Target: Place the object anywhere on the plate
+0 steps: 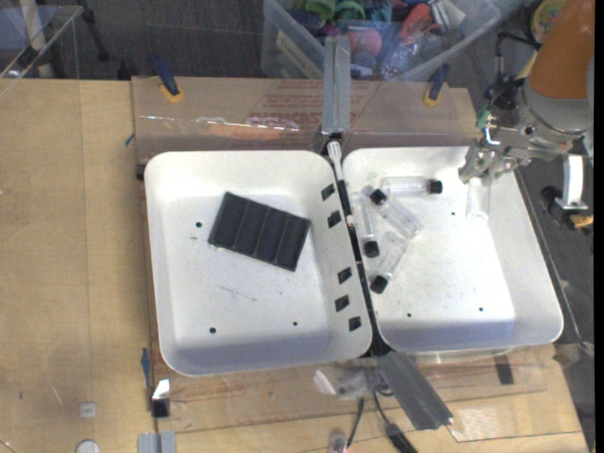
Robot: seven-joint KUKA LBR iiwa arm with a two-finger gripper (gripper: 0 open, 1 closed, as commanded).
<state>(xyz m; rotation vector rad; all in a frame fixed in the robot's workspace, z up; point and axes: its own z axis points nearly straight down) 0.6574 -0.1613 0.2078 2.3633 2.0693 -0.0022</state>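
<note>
The gripper hung above the far right corner of the right bin, carrying nothing; whether its fingers were spread or pressed together could not be told. The step in hand appeared to be the pick: the arm should descend squarely over a single clear vial, preferably the one lying apart near the far edge, and close across its narrow body. The right bin held a loose cluster of clear, black-capped vials toward its left edge, while the left bin held the dark ribbed plate near its middle.
</note>
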